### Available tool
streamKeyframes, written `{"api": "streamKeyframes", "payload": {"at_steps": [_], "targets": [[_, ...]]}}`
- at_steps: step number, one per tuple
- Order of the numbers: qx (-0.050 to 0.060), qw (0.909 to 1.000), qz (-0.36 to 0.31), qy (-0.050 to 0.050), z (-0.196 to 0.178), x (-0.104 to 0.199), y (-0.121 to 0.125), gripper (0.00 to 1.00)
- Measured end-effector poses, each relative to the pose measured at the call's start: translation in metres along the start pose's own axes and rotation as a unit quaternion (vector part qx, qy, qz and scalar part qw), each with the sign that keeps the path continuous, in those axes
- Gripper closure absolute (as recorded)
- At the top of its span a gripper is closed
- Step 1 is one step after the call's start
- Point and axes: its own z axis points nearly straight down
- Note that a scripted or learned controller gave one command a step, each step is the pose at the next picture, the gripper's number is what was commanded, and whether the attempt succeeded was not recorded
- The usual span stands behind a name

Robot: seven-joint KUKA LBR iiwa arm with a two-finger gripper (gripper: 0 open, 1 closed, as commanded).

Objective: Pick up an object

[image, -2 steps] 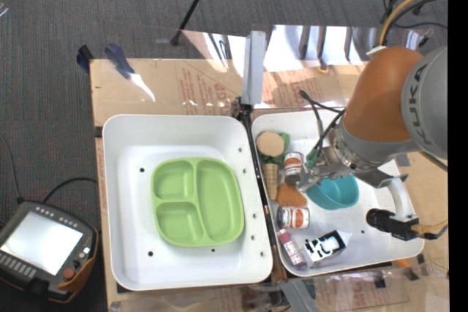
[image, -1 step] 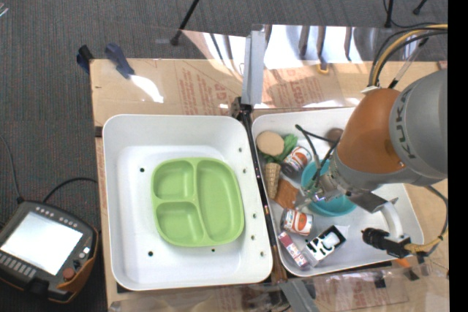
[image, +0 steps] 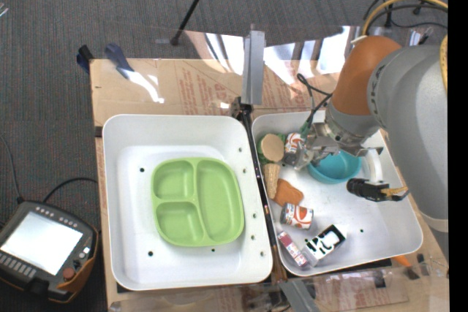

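My gripper [image: 303, 154] hangs low over the back of the right bin [image: 395, 230], between a small red-and-white can [image: 294, 143] on its left and a blue bowl [image: 335, 167] on its right. It is very close to the can, and I cannot tell whether it touches it. A tan round disc [image: 272, 147] lies left of the can. In front of it lie a pale cone [image: 272, 177] and an orange-brown lump [image: 288, 192].
Nearer the front of the right bin lie a second red-and-white can [image: 297, 215], a black-and-white block [image: 327, 242] and a small pink packet [image: 293, 248]. The left bin [image: 124, 157] holds a green divided plate [image: 197, 201]. A grey post [image: 254, 77] stands behind the bins.
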Motion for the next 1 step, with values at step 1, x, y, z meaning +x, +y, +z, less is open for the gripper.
{"api": "streamKeyframes", "payload": {"at_steps": [1], "targets": [[-0.024,0.9922,0.122,-0.002,-0.0948,0.0776,0.0077,1.00]]}}
